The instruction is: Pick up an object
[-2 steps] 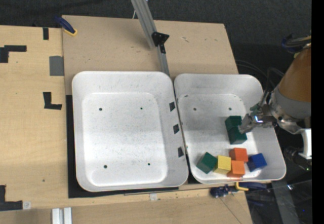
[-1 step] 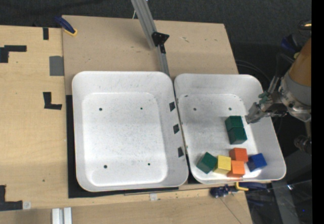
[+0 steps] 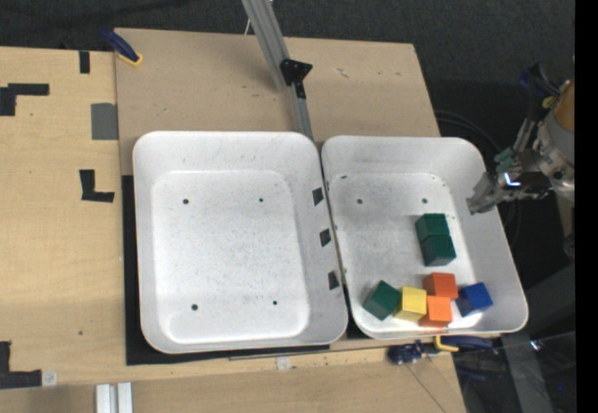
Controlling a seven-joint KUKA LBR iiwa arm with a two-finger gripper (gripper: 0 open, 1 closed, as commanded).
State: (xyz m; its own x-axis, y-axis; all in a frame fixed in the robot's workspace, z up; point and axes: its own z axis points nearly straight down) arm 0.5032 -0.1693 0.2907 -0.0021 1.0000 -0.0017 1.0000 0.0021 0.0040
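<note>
White bins sat side by side, and every block lay in the right bin [image 3: 392, 154]; nothing had been lifted yet. The gripper [image 3: 486, 199] hovered at that bin's right rim, its state impossible to tell. The dark green block [image 3: 434, 238] lay nearest, just left and below.

Gripper [image 3: 486, 199] sits at right bin's [image 3: 374, 154] outer rim. Just inward of it: dark green block [image 3: 434, 238]; nearer the front, clustered blocks [image 3: 425, 299]. Bin floor beyond is open. Slanted metal pole [image 3: 262, 9] stands further off.
</note>
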